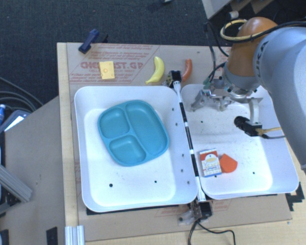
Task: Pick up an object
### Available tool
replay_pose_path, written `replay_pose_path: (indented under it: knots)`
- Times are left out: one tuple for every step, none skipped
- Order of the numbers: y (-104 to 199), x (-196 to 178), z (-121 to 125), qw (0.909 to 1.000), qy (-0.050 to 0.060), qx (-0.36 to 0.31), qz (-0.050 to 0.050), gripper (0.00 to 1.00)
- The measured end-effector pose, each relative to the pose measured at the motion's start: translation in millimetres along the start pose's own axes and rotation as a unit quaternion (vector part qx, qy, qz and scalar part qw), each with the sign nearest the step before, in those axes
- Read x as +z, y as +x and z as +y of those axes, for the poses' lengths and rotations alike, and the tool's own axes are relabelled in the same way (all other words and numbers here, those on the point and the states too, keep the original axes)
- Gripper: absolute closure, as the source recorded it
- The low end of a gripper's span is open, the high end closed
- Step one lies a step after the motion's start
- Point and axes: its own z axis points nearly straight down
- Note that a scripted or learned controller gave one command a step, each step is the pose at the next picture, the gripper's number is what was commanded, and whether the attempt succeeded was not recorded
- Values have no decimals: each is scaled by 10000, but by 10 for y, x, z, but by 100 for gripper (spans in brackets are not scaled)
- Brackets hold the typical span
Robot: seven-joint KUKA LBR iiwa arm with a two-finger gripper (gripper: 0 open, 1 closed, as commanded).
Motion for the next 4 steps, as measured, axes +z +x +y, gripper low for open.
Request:
replay_pose_path:
  knots:
    - [0, -106, 6, 10000, -10, -5, -9, 100]
    - [0, -105, 5, 10000, -9, -4, -9, 0]
    - [2, -209, 12, 10000, -22, -7, -13, 100]
    - [2, -208, 11, 10000, -20, -7, -14, 0]
